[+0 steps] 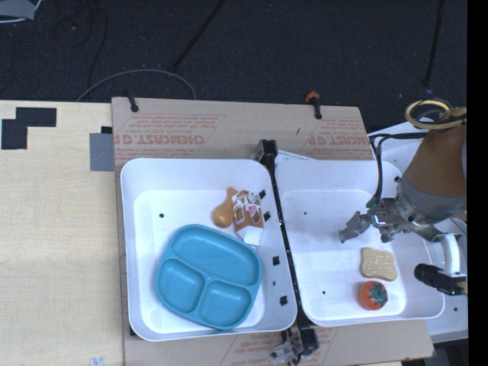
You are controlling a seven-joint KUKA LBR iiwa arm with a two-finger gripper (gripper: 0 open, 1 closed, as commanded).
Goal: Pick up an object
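Claw (366, 227) in right bin (320, 204), spread open, gripping nothing. Cracker (378, 263) just beside, at 5 o'clock; tomato (373, 295) beyond, same line.

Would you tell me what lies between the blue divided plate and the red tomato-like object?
In the camera view, the black divider where the two white bins meet lies between the blue divided plate and the red object; otherwise just bare white bin floor.
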